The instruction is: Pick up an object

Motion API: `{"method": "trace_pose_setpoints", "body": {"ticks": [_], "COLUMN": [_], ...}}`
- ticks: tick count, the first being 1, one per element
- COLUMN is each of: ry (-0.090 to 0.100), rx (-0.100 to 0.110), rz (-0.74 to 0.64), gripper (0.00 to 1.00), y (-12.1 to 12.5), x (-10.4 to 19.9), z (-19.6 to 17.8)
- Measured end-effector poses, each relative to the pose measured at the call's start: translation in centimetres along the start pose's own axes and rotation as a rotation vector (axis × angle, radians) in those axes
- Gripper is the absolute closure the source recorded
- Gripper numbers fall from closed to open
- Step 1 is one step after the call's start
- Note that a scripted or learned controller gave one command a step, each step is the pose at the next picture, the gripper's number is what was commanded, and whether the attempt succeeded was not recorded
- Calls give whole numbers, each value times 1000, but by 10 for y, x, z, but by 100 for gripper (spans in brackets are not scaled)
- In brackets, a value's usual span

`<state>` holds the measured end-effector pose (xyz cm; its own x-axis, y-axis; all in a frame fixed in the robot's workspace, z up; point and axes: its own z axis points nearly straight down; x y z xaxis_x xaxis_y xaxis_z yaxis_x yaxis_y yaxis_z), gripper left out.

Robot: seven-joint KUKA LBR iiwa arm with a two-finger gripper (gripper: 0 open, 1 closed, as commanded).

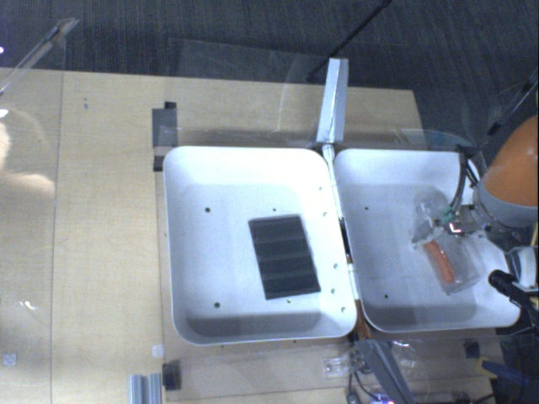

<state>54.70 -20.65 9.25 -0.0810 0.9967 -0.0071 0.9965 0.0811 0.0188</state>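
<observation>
A dark grey ribbed rectangular pad [285, 257] lies flat in the middle of the left bin [189, 225]. In the right bin [379, 192], a clear plastic packet with an orange-red stick inside [443, 262] lies near the right wall. My gripper [448, 223] reaches in from the right, low over the upper end of that packet, under the orange band of the arm [515, 172]. I cannot make out whether it touches the packet.
A metal post [332, 112] stands at the back where the two bins meet. Black brackets [165, 124] sit at the left bin's far corner. Cables and fittings [379, 373] lie along the bench's front edge. Bare wooden bench extends to the left.
</observation>
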Motion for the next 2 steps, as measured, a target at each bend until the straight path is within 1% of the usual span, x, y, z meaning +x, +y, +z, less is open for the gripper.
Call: {"method": "trace_pose_setpoints", "body": {"ticks": [1,2], "ry": [-1,7], "rx": [-5,12], "rz": [0,-163], "gripper": [100,100], "y": [3,90], "x": [1,60], "z": [-12,-95]}}
